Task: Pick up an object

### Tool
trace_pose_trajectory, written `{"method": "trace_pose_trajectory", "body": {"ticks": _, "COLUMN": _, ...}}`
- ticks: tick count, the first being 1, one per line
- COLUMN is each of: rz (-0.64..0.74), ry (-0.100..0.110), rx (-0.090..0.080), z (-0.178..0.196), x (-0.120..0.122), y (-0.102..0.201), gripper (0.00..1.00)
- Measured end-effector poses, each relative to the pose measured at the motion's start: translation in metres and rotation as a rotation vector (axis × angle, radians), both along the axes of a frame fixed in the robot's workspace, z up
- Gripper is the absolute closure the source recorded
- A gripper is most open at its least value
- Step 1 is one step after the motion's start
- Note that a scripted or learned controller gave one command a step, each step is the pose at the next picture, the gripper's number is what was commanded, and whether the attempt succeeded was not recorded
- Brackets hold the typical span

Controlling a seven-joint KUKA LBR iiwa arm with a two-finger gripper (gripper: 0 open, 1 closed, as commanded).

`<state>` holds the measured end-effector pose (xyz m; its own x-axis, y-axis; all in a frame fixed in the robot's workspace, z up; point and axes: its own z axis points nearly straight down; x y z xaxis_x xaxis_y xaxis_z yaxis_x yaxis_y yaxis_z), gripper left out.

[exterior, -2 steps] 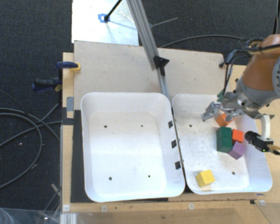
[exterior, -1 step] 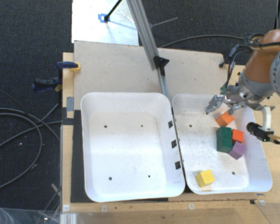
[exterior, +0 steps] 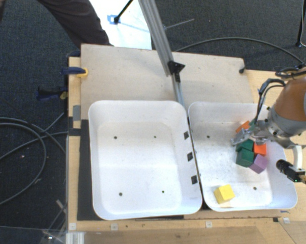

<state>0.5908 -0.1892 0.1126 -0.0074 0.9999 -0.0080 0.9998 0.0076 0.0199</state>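
Observation:
In the right bin (exterior: pixel 213 121) my gripper (exterior: pixel 248 138) is low over a cluster of small blocks near the bin's right side. The cluster holds a dark green block (exterior: pixel 245 154), a purple block (exterior: pixel 259 164) at its lower right, an orange block (exterior: pixel 261 149) between them and another orange piece (exterior: pixel 243 127) just above the gripper. The gripper sits right on top of the green block and partly hides the cluster. A yellow block (exterior: pixel 223 194) lies alone near the bin's front edge.
The left bin (exterior: pixel 100 117) sits beside the right one, with a row of black clips (exterior: pixel 190 157) along their shared rim. A slanted metal pole (exterior: pixel 161 36) crosses the back of the bench. Cables lie on the floor at left.

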Motion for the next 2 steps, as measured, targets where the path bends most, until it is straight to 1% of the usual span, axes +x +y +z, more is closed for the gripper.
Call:
{"method": "trace_pose_trajectory", "body": {"ticks": 1, "rz": -0.001, "ry": 0.01, "rx": 0.004, "z": -0.02, "x": 0.061, "y": -0.022, "gripper": 0.0}}
{"method": "trace_pose_trajectory", "body": {"ticks": 2, "rz": 0.002, "ry": 0.014, "rx": 0.004, "z": -0.01, "x": 0.059, "y": -0.021, "gripper": 1.0}}
